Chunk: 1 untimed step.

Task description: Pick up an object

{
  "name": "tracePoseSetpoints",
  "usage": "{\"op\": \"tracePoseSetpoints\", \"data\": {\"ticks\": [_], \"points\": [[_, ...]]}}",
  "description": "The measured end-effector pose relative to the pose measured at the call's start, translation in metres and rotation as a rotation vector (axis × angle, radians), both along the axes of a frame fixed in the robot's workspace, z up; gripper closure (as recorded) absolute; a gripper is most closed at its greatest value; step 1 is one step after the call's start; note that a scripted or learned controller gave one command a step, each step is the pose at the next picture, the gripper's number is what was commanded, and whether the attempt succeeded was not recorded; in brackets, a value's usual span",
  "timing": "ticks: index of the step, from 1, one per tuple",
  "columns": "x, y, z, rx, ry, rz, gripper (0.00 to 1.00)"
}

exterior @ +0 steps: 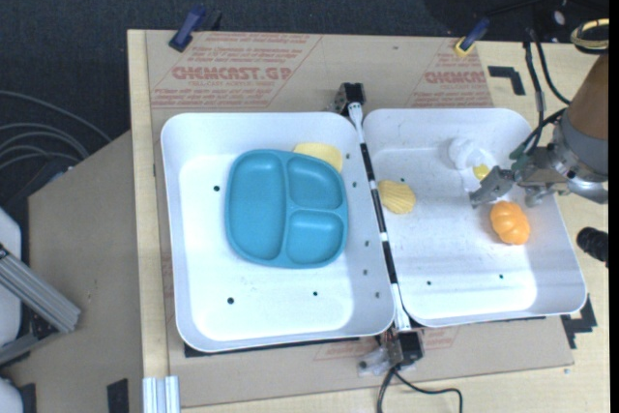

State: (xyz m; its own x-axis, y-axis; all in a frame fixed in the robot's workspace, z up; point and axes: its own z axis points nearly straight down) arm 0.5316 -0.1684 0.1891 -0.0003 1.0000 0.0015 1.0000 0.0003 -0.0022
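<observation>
1. The gripper point(503, 186) is seen low over the right bin point(455, 290), near its right side.
2. Whether its fingers are spread or pressed together cannot be told.
3. An orange ball-like toy point(510, 221) is seen just below the gripper, lying on the bin floor. Nothing is seen held between the fingers.
4. A small yellow bit point(481, 172) is found just beside the gripper, up and to the left.
5. A white crumpled thing point(464, 152) is found a bit farther up and to the left.
6. A ridged yellow piece point(396, 197) is seen well to the left of the gripper, near the wall between the bins.
7. Far to the left, in the left bin point(271, 305), a blue divided plate point(286, 207) is laid flat.
8. A pale yellow thing point(319, 155) is partly hidden behind the plate's top edge.
</observation>
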Motion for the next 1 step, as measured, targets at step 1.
{"op": "tracePoseSetpoints", "data": {"ticks": [1], "points": [[0.0265, 0.0001, -0.1047, -0.001, -0.002, 0.0, 0.0]]}}
